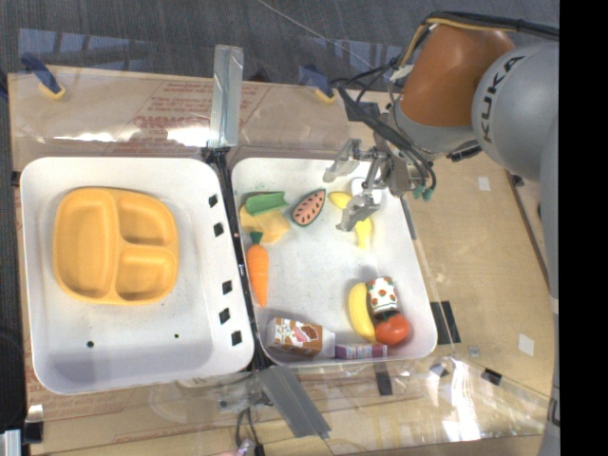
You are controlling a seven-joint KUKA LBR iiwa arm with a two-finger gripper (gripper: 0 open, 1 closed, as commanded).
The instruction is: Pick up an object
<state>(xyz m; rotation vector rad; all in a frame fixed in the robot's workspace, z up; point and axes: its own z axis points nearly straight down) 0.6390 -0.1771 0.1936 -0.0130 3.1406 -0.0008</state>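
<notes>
Toy food pieces (pixel 309 207), about ten, all lying in the right bin (pixel 418 255), a shallow white tray with rounded corners and a smooth matte floor. Near its far wall: one watermelon slice (pixel 309 207), a half-round, red with dark seeds and a green rind; just left of it one flat green piece (pixel 264 200), resting on one pale yellow lump (pixel 266 226). Below these, along the left wall, one carrot (pixel 257 269), orange and tapered, with a green top. At the near right corner, close together: one banana (pixel 359 312), curved and glossy yellow; one small bottle (pixel 382 294) with a white label, touching the banana; one round red tomato (pixel 391 330). Along the near wall one brown packet (pixel 294 337) and one small white and purple box (pixel 359 351), both lying flat. Gripper (pixel 366 193) of bare metal at the far right part of this bin, fingers (pixel 353 218) spread apart and clamping nothing visible, with a small yellow piece (pixel 364 234) partly hidden just beneath. In the left bin (pixel 57 350), also white, one orange-yellow plastic plate (pixel 116 245), rounded square, divided in three compartments. Two bins in total, touching side by side.
</notes>
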